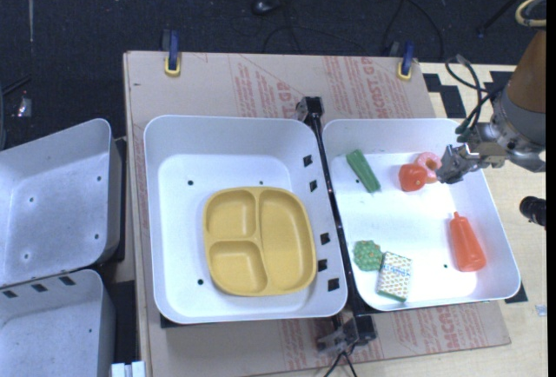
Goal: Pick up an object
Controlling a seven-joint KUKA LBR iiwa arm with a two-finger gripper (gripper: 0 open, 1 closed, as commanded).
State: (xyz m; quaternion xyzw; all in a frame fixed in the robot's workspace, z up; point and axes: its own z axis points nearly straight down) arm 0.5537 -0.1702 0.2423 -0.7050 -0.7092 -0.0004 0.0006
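The gripper (pixel 451 167) sits beside the red cup (pixel 415 176); can't tell its state. The cup looks light, hard and slippery, so I'd pinch the rim.

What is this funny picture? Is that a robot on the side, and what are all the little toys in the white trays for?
Yes, that is a robot arm reaching in from the right. The camera hangs above the bench, looking down. The arm's hand is low over the right bin, right beside a small red and pink toy. I cannot tell if it has hold of it. That bin also has a green stick, an orange bottle-shaped toy, a bumpy green lump and a patterned little box. The left bin holds a yellow plate with three sections. The robot is meant to pick something up.
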